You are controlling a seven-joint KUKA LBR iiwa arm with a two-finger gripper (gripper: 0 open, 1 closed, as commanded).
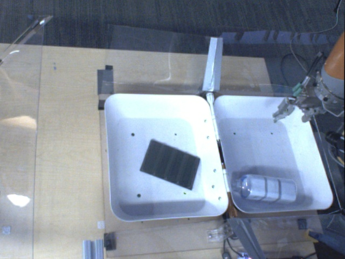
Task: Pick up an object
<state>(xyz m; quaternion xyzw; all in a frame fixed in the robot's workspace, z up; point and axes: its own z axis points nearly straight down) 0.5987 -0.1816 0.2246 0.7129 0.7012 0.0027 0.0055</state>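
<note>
Lying on its side near the front of the right bin (318, 161), the silvery can (268, 189) looks light, smooth and prone to roll — best pinched across its middle — while the gripper (295, 110), jaws spread and empty, hangs over that bin's far corner.

This is looking like a robotics lab or test cell rather than a home or shop. A pale wooden surface (59, 144) is carrying two shallow white bins (161, 212) side by side, split by a metal divider (212, 72) and ringed by clear plastic shielding (140, 53). Black brackets (107, 82) are pinning the bins in place. Dark carpet (135, 4) is lying beyond the surface. Loose cables (302, 47) are trailing toward the grey and orange arm (334, 74) at the right.
</note>
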